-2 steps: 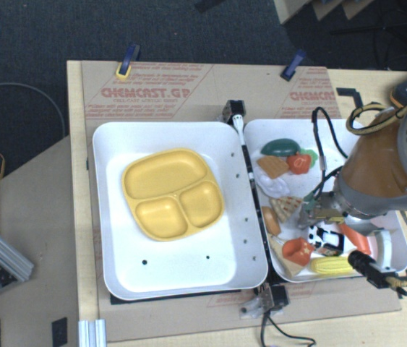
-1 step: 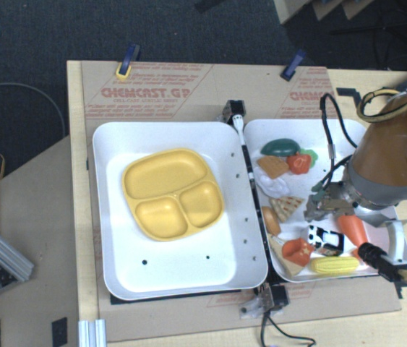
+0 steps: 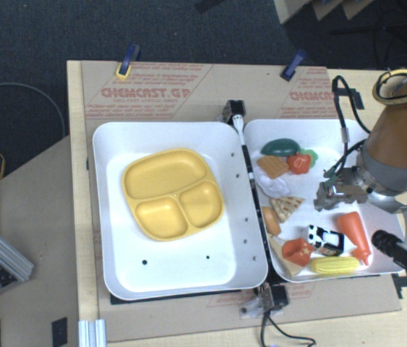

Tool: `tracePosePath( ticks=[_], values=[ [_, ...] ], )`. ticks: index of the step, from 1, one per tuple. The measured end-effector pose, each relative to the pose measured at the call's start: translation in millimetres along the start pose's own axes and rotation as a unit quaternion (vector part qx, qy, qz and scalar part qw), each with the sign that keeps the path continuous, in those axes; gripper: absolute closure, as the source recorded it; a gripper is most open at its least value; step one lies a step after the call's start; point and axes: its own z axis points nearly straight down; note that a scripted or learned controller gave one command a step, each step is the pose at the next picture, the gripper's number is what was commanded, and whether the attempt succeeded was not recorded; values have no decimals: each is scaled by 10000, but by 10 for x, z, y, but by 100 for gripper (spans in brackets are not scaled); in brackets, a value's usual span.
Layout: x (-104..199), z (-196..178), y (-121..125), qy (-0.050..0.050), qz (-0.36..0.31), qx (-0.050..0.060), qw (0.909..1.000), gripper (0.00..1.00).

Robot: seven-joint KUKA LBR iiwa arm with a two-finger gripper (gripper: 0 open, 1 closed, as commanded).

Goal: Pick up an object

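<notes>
Orange carrot [image 3: 353, 235] beside tool [image 3: 331, 194], corn [image 3: 335, 266] below

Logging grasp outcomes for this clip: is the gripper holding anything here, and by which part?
Nothing visibly held. The gripper hovers over the right bin, above the toy carrot, with no object between its fingers.

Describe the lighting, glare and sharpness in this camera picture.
In the camera view, light is even and soft; the yellow tray carries only a mild sheen, the left bin reads bright without blowing out, the gripper looks slightly soft, and the dark floor is dim.
</notes>
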Motion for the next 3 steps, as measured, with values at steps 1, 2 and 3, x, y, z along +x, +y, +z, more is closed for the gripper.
tracePosePath(
  ticks=[1,2,3],
  values=[
    [-1,-445,15,1,-2,0,10000,100],
    [461,-366,38,21,-20,39,10000,100],
    [984,-397,212,14,-27,16,10000,100]
  ],
)
